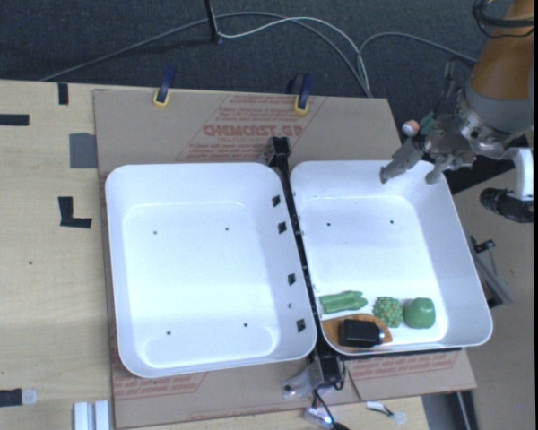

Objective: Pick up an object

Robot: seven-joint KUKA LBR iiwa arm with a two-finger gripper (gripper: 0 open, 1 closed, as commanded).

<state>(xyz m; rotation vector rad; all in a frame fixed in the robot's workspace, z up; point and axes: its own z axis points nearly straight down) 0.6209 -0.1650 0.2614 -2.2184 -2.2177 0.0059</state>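
Smooth, glossy white plastic bins (197, 182) sit on matt brown board (242, 128), seemingly cardboard, printed red.

A single fixed camera looks down from above at a slant, set well back. It takes in the light wooden surface (36, 267), the brown cardboard sheet (242, 124) and both shallow white plastic bins (117, 240) whole, with dark carpet floor (90, 16) along the top edge.

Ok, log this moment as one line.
arm: above right bin's far right corner | gripper: open, holding nothing | objects: green items, black item at near edge | left bin: no objects
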